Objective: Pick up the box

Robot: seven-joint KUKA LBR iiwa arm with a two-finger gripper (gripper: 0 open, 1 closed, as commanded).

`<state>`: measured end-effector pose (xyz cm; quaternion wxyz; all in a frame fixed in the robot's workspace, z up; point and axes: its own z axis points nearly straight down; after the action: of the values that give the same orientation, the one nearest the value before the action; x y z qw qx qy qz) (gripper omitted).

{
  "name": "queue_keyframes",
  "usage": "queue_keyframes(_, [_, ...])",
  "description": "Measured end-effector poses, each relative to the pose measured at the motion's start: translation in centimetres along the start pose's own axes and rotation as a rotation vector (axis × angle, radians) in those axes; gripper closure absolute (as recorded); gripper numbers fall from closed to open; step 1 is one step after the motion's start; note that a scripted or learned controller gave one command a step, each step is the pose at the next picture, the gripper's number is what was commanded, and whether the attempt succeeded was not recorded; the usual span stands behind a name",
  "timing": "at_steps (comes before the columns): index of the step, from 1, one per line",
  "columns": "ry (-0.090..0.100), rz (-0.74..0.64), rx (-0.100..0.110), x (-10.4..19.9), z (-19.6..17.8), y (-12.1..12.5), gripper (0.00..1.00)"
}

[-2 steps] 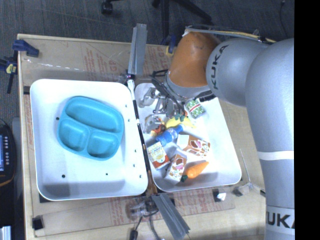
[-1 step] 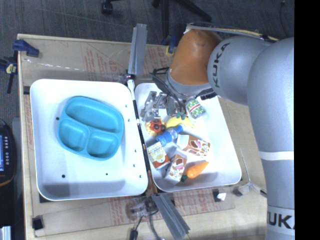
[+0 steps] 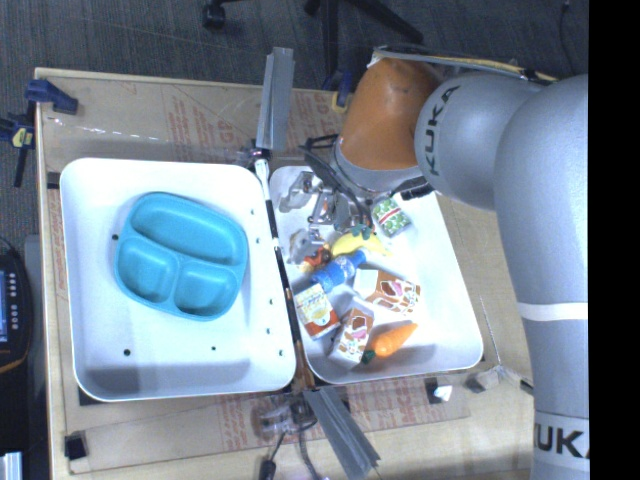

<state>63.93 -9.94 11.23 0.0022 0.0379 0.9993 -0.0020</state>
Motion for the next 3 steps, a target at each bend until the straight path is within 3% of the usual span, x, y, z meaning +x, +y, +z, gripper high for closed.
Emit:
queue_keyframes(1, [0.0, -0.002, 0.0, -0.1, -0.9, 0.1, 1.0])
queue_keyframes(2, [0.0, -0.003, 0.0, -0.1, -0.9, 0.1, 0.0])
queue_keyframes(3, [-0.012, -0.131, 0.003, 1.0, 1.3, 0.1, 0.0])
